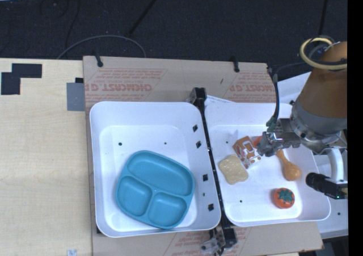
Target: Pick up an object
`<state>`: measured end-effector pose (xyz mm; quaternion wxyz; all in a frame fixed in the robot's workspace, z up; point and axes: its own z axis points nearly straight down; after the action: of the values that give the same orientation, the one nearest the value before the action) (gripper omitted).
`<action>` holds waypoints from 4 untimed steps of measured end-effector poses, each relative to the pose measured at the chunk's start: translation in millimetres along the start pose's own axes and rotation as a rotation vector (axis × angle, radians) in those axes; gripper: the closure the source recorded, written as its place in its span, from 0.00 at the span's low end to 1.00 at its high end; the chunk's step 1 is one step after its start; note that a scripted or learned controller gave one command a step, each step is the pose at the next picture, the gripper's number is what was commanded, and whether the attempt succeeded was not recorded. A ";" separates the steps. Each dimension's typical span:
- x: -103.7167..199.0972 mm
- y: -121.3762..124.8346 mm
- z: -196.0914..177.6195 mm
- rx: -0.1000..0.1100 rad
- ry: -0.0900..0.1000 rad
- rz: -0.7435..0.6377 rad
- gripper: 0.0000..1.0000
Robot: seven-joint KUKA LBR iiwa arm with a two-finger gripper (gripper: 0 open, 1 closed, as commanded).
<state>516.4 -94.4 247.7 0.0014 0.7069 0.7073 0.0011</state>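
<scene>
We see claw (pixel 271 144) low in right bin (pixel 317 212), among toys; cannot tell its state. Touching or just beside it: patterned packet (pixel 245 149). Near: tan biscuit (pixel 233 169), orange spoon (pixel 288 166). Nothing visibly lifted; we judge pick unfinished.

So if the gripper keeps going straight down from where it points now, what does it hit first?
Probably the patterned brown-and-white piece beside the gripper, or the right bin's floor next to it; depth is unclear.
</scene>
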 end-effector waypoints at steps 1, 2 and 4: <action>-1.1 0.2 -10.8 0.005 0.001 0.000 1.00; 54.4 18.5 4.5 0.008 0.003 -0.004 1.00; 161.2 54.0 19.2 0.006 0.002 -0.005 1.00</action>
<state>570.3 66.8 228.7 -0.0014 0.7051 0.7091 -0.0001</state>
